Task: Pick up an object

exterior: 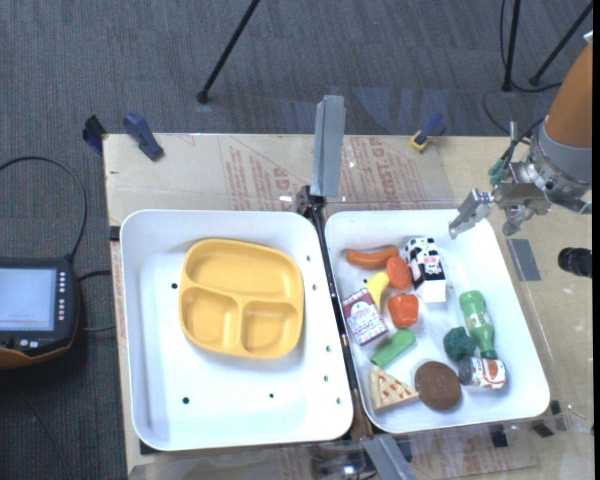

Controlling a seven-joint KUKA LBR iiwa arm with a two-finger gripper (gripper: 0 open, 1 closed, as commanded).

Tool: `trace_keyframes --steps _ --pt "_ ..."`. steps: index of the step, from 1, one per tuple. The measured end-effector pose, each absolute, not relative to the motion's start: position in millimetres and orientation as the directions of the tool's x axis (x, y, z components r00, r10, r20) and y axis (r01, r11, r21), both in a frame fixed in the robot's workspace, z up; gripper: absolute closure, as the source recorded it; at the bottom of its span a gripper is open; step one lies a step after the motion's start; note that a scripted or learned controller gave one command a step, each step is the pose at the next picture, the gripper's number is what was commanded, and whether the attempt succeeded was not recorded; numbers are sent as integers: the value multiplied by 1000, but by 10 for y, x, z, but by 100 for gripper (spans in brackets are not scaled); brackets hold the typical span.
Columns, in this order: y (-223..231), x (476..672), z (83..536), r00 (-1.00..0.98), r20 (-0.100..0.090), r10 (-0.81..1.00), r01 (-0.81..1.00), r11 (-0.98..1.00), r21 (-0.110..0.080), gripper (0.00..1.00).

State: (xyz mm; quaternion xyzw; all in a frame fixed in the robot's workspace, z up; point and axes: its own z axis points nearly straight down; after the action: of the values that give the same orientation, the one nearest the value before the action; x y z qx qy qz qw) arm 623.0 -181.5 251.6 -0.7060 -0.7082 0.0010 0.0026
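The right bin [515, 308] holds several toy foods: an orange sausage [371, 256], a cow-patterned carton [423, 261], a yellow banana [378, 288], a red tomato [404, 310], a red-and-white carton [363, 318], a green pepper [393, 347], a green bottle [474, 316], broccoli [457, 343], a small can [486, 372], a brown patty [438, 385] and a sandwich wedge [389, 389]. My gripper [490, 216] hovers over the bin's far right corner, above and right of the cow carton. It is open, with nothing between its fingers.
The left bin [155, 268] carries a yellow divided plate [243, 298]. A grey upright post [328, 148] stands at the back between the bins. Blue clamps [140, 134] sit on the bench's far left edge. A pendant [25, 303] lies on the floor at left.
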Motion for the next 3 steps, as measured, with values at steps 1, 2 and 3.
trace_keyframes --steps 1,2,3 --pt "-1690 6357 1171 2 5 1000 1000 -2 -19 0" --pt "-1614 6329 921 -16 -2 1000 1000 16 7 0" --pt "-1618 6308 990 -14 1 1000 1000 14 -1 100"
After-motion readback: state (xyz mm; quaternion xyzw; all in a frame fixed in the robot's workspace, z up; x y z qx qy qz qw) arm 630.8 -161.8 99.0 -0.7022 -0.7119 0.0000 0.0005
